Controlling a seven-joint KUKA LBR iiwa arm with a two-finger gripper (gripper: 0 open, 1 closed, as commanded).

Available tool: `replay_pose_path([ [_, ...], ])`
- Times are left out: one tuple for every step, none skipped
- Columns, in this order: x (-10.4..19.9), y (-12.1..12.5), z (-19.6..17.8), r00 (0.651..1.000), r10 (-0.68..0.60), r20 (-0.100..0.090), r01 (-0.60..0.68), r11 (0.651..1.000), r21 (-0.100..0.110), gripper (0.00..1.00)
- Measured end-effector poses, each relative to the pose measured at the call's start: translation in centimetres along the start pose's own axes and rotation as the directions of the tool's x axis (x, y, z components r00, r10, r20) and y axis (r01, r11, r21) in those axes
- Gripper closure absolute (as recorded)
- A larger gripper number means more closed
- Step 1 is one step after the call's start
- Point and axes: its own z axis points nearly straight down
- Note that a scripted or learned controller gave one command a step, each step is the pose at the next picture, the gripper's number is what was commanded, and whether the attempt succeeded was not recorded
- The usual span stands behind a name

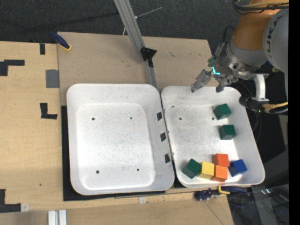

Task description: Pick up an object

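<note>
- The arm (262,27), grey with an orange band, enters from the right side of the camera view and sits above the far edge of the right bin (187,102).
- The gripper (209,84) hangs over the far rim of the right bin. Its 2 fingers are spread apart, 1 pointing down-left and 1 nearer the bin's far right corner, and nothing sits between them.
- 2 shallow white bins stand side by side on the wooden bench (28,139). The left bin (75,97) shows only small dark dots on its floor.
- The right bin holds 7 small blocks.
- Green block A (222,111) lies in the far right part of the bin, near the gripper but apart from it.
- Green block B (227,131) lies just in front of block A, not touching it.
- A cluster lies at the near edge of the right bin: a green block C (191,168), a yellow block (207,169), 2 orange blocks (220,166) and a blue block (238,167). The blocks of this cluster touch or nearly touch one another.
- A grey metal bar (131,20) runs at a slant from the top of the view down to the gap between the bins.
- A blue-and-yellow object (61,40) lies at the far left corner of the bench.
</note>
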Motion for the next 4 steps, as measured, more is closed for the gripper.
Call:
replay_pose_path([
  [0.0,0.1,-0.3,1.0,-0.001,0.001,0.001,1.0,-0.004,0.0],
  [0.1,0.3,5.8,1.0,-0.001,0.002,0.001,1.0,-0.004,0.0],
  [0.3,0.4,10.2,1.0,0.0,0.002,0.0,1.0,0.0,0.0],
  [0.4,0.2,15.6,1.0,0.0,0.002,0.0,1.0,0.002,0.0],
])
